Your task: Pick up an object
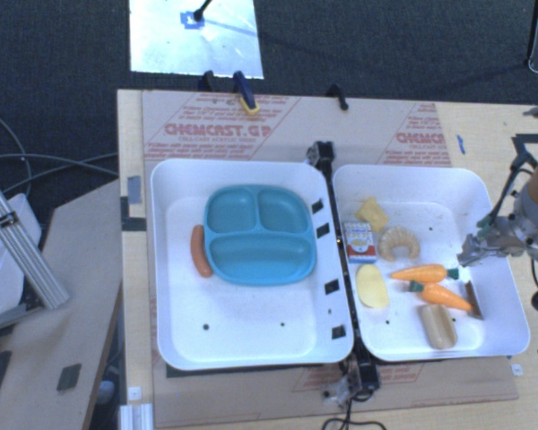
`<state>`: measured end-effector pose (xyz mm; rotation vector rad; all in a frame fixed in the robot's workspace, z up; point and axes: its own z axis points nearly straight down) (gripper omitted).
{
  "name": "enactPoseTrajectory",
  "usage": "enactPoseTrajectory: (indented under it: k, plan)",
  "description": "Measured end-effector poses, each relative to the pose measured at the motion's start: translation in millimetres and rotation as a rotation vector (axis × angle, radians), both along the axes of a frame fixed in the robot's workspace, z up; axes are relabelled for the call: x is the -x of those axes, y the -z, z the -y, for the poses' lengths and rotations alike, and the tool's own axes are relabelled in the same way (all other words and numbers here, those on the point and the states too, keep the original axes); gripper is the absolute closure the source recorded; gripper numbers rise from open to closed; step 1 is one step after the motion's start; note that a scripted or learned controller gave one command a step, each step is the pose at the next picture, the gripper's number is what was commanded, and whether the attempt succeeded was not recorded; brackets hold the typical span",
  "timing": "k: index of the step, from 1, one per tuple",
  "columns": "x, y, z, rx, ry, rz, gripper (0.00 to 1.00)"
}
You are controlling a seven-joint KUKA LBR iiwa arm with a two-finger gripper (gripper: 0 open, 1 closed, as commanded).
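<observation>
The right bin [430, 184] holds several toy foods: two orange carrots [420, 274] [446, 296], a pale yellow slice [371, 286], a croissant [399, 242], a yellow piece [371, 212], a small printed carton [359, 240] and a tan bread roll [438, 326]. My gripper [473, 251] hangs at the bin's right side, just right of the carrots and a little above a thin brown stick [472, 299]. Nothing shows between its tips.
The left bin [175, 267] carries a blue divided tray [256, 236] with a red-orange sausage [200, 251] beside it on the left. A row of black clips [327, 240] lines the wall between the bins. A metal frame [18, 240] stands far left.
</observation>
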<state>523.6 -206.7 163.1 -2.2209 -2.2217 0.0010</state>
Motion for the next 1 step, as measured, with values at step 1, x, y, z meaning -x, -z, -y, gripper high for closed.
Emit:
enactPoseTrajectory:
  k: [1]
  plan:
    - [38.6,23.5,0.0,-0.001,0.001,-0.002,1.0]
